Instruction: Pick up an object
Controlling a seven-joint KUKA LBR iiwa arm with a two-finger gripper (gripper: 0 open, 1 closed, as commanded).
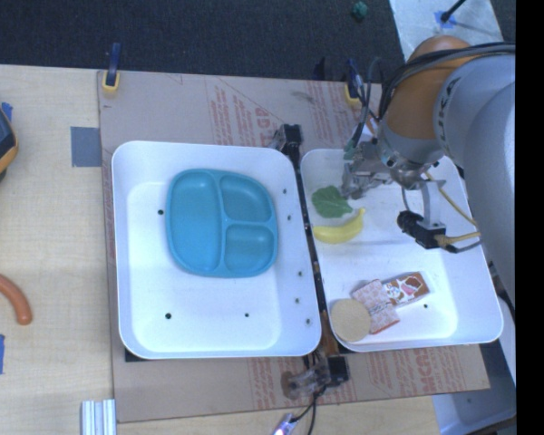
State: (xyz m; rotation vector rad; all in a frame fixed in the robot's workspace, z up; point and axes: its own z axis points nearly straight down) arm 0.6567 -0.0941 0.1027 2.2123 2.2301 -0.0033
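Right bin (476, 329): green leaf-shaped piece (330, 201) at far left; yellow banana (338, 231) just nearer, touching it; printed packet (392, 296) and round tan disc (349, 319) at the near edge, packet overlapping the disc. End effector (355, 185) poised over the bin's far left, at the leaf's right edge; whether spread or pressed together cannot be told. Left bin (208, 333): blue divided plate (221, 222). Worktop (45, 234), near left: orange sausage (11, 297).
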